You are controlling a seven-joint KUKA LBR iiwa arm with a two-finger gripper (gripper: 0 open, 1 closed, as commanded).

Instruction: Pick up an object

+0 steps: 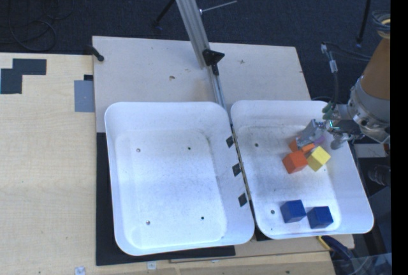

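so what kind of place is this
Likely a robotics lab test bench: two white bins side by side, small coloured blocks, and a robot hand reaching in from the right.

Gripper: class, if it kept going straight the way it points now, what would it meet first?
Probably the orange block, which lies just ahead of the gripper, beside the yellow block; depth is unclear.

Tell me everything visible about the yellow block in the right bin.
The yellow block is a small cube, matte and solid-coloured, material not discernible. It sits tilted, corner toward the camera, in the upper right part of the right bin. Its left side abuts the orange block. The pincer is just above and left of it in the image; whether they touch is unclear. Two blue blocks lie apart, nearer the front rim.
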